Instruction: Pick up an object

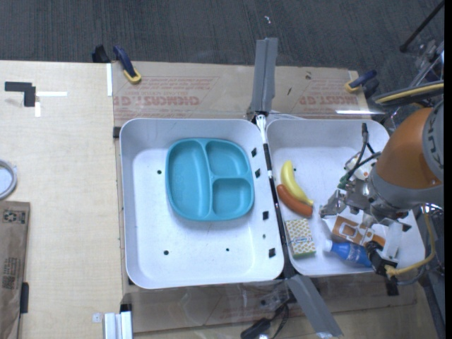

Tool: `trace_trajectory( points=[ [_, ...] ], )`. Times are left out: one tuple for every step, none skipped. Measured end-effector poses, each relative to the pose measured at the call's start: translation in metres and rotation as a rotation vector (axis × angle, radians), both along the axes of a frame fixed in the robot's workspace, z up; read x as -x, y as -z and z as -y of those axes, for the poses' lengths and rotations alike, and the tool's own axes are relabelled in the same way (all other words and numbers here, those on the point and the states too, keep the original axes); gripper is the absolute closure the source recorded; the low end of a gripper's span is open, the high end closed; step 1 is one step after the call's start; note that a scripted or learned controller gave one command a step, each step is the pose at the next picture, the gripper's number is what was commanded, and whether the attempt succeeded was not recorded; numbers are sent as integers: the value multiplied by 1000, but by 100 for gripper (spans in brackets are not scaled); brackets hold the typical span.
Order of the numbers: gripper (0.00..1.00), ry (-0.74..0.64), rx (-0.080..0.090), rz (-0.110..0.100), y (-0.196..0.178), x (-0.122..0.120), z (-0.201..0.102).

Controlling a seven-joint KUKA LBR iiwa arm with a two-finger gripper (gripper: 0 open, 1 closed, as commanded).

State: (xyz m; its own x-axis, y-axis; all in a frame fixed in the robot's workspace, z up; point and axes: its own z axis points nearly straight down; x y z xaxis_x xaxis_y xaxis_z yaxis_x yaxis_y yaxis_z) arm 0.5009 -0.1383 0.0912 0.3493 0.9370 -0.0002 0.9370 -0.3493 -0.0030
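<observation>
My arm (pixel 424 154) is showing a broad, rounded orange band above a grey wrist section, its surface smooth and slightly glossy. Thin black cables are looping along my side near the wrist, and a few white connectors are sitting beside them. My gripper (pixel 337 205) is looking metallic grey, with small angular parts and dark fittings. A yellowish cable is trailing near my lower edge.

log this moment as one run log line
arm: over right bin | claw: low beside carrot and banana | left bin: blue divided plate | grasp: unconfirmed
</observation>
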Motion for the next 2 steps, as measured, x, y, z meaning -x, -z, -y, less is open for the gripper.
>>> trace_trajectory(
  points=[
    [100,4,0,0,-9,0,1],
    [100,-339,0,3,0,23,57]
  ],
)
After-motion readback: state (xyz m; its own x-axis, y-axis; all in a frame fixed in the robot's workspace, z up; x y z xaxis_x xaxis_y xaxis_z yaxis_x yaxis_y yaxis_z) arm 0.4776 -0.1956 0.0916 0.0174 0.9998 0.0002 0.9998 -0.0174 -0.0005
